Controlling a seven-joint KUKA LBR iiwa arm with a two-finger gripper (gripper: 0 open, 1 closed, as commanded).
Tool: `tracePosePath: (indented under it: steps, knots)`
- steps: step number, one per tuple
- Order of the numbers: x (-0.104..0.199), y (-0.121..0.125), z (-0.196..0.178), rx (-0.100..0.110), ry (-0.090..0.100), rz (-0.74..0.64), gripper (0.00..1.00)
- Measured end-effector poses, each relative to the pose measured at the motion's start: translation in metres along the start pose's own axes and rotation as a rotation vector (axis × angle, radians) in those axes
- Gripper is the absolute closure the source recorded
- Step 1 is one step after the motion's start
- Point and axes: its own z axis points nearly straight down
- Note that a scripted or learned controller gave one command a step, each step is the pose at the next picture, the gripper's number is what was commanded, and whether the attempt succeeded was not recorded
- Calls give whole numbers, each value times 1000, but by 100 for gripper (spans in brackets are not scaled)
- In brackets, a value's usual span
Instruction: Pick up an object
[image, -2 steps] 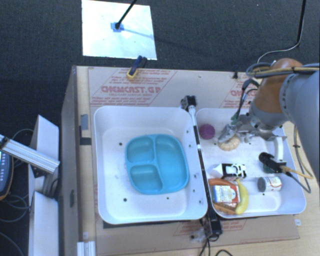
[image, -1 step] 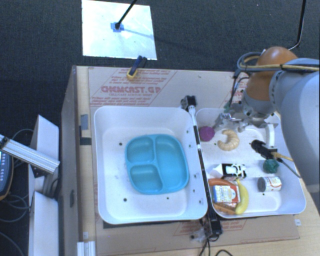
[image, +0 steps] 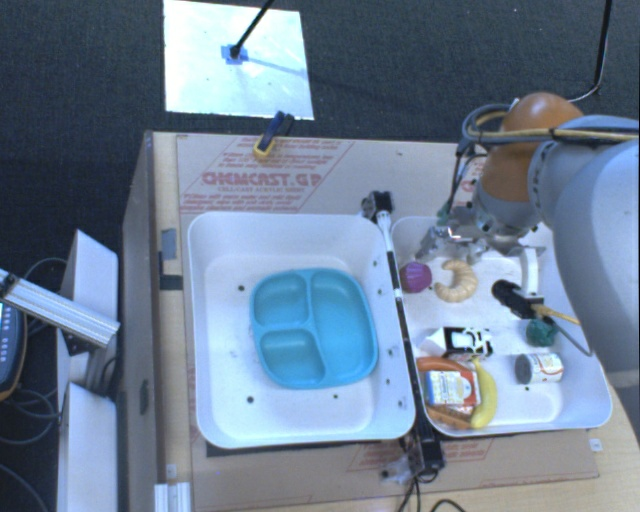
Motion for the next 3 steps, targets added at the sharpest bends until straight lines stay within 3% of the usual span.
tracePosePath:
  steps: [1, 2, 3]
  knots:
    - [-24, -41, -4, 1, -1, 3, 0]
    - [-24, -39, -16, -5, -1, 1, 100]
    - [68, -82, -103, -2, 2, 0, 100]
